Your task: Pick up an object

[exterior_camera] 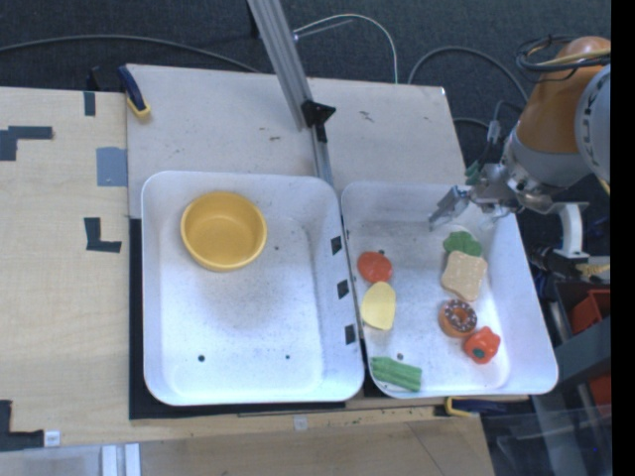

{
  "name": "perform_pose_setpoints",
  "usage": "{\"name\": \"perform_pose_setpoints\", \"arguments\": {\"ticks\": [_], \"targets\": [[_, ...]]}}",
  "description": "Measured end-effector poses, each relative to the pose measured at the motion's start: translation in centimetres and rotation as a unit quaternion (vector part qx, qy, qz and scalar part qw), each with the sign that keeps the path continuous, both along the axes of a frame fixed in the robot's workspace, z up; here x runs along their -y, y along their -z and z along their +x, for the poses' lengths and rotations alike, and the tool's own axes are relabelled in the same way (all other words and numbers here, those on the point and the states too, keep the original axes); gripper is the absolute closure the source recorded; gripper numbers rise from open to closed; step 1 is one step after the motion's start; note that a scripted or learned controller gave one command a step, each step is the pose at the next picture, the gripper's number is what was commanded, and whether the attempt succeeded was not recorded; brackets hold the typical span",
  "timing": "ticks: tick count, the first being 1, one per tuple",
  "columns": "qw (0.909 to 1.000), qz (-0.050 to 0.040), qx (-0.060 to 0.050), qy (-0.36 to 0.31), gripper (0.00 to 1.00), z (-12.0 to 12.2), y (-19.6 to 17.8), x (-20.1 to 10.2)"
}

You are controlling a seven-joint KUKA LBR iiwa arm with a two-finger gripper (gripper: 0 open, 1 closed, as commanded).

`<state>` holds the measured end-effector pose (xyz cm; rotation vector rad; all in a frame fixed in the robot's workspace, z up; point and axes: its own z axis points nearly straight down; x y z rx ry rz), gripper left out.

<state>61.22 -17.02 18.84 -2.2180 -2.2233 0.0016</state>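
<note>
Camera view: hand (448,206) open, empty, above right bin (526,296); approach step; next, descend onto the broccoli (462,242).

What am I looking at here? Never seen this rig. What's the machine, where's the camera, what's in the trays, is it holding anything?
One fixed camera looks down at a slant on a bench with two shallow white bins. The grey and orange robot arm reaches in from the right; its hand hangs over the top of the right bin, with nothing visible between its fingers. The left bin holds a yellow bowl. The right bin holds small toy foods: a red tomato, a yellow piece, a green piece, a green leafy piece, a bread slice, a doughnut and a red-orange piece.
</note>
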Motion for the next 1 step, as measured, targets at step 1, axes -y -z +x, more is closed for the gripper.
{"name": "perform_pose_setpoints", "arguments": {"ticks": [1], "targets": [[1.0, -0.0002, 0.0, 0.0, 0.0, 0.0, 0.0, 0.0]]}}
